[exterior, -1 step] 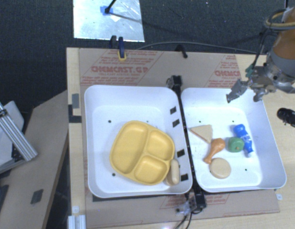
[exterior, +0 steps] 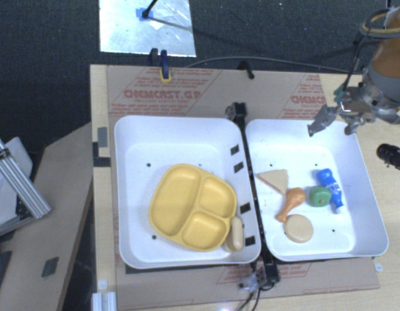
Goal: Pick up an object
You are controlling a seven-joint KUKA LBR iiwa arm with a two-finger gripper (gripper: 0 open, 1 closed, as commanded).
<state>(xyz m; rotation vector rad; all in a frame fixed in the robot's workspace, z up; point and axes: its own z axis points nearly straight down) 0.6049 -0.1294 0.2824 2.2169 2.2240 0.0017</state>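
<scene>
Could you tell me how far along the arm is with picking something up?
Nothing looks picked yet. The gripper hangs open above the far edge of the right bin, holding nothing. The toast slice, drumstick, cookie, green piece and blue piece lie in it. Descent, grasp and lift remain.

The grey arm reaches in from the right, its tool [exterior: 333, 124] hanging with fingers spread apart.

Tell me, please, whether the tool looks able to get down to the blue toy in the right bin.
Probably yes: the tool, fingers spread, hangs above the right bin's far edge, and nothing covers the blue toy; only the green piece crowds it.
</scene>
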